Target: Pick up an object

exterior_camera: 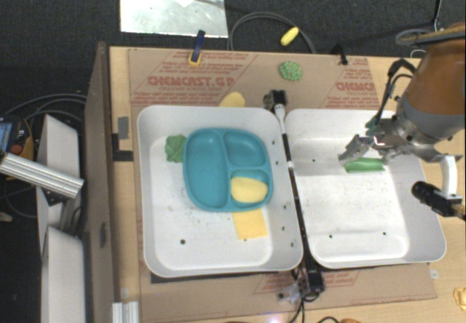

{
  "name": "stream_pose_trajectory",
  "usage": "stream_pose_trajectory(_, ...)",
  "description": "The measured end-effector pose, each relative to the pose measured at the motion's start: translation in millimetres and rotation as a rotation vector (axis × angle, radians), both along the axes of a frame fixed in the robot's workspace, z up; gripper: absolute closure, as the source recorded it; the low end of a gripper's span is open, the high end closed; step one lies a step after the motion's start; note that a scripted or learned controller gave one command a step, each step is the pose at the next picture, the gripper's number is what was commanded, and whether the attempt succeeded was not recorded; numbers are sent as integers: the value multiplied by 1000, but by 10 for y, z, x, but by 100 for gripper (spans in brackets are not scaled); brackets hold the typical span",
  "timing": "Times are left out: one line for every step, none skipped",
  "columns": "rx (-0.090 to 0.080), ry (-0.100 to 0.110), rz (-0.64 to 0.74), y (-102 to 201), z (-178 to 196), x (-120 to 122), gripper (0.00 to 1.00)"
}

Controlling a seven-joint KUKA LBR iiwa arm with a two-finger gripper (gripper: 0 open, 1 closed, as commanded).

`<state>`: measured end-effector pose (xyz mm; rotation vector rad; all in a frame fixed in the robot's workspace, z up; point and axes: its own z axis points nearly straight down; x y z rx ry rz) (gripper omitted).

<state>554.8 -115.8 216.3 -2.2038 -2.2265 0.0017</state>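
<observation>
While lowered, the end effector [362,151] touches the green piece [364,165].

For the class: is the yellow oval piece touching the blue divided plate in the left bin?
Touching. The camera view shows the yellow oval piece lying inside the blue divided plate's lower right compartment.

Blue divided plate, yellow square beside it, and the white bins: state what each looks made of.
Blue divided plate: likely moulded plastic, smooth with a soft sheen and rounded compartment ridges.
Yellow square: thin, flat and matte, perhaps a plastic or rubbery toy cheese slice; the view leaves it open.
White bins: probably formed plastic, glossy, with rounded corners and raised rims.
</observation>
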Motion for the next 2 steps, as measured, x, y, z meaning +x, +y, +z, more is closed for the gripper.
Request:
stream_pose_trajectory(-2,-5,0,693,11,-266,100)
stream_pose_trajectory(-3,-10,2,1513,-339,141,100)
